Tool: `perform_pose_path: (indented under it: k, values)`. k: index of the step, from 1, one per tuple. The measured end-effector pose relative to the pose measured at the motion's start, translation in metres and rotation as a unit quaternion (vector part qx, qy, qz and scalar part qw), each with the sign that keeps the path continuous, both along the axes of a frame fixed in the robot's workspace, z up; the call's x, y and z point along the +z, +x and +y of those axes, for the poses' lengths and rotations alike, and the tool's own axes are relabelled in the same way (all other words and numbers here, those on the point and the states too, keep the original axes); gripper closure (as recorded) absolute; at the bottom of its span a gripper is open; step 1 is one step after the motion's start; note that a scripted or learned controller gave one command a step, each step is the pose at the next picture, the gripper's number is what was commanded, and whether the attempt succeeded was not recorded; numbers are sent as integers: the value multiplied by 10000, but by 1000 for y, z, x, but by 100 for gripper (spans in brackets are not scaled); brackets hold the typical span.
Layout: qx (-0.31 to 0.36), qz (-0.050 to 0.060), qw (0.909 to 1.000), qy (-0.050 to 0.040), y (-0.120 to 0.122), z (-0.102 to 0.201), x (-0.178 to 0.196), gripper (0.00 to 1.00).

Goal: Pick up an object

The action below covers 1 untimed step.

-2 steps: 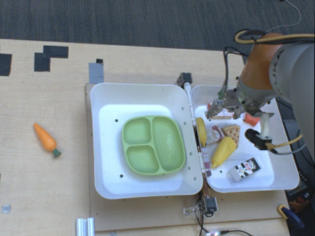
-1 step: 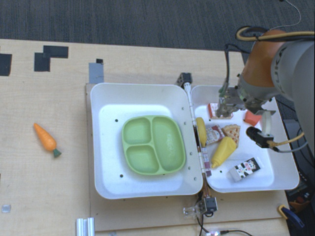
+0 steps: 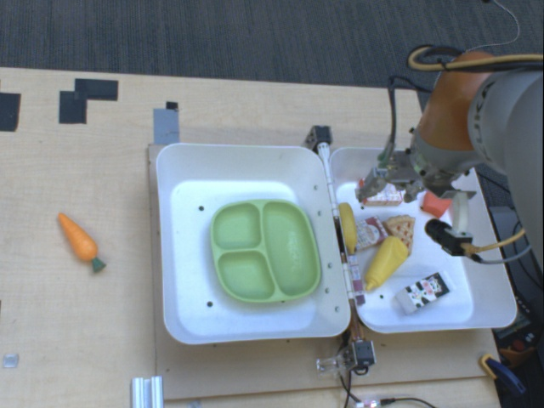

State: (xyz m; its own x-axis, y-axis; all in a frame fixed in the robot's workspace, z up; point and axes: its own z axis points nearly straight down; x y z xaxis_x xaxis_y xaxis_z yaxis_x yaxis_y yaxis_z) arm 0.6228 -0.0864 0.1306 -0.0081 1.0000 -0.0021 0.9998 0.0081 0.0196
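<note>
My gripper (image 3: 384, 185) hangs low over the back part of the right bin (image 3: 489, 308). Directly under it lies a small white-and-red packet (image 3: 384, 199); I cannot tell whether the two touch. Around it in this bin are a red-orange block (image 3: 436, 204), a brown pizza-like slice (image 3: 400, 228), a printed wrapper (image 3: 367, 233), a yellow banana (image 3: 347, 226) along the left wall, a yellow corn-like piece (image 3: 384, 261) and a black-and-white carton (image 3: 423, 292).
The left bin (image 3: 183, 228) holds a green divided plate (image 3: 263, 251). An orange toy carrot (image 3: 78, 238) lies on the bench far to the left. The grey arm with its orange band (image 3: 455, 109) and cables crosses the right bin's far right side.
</note>
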Motion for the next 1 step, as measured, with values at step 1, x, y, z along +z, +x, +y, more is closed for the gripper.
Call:
perform_pose_path:
  k: [1]
  values:
    - [-34, 62, 10000, -3, -38, 1, -44, 0]
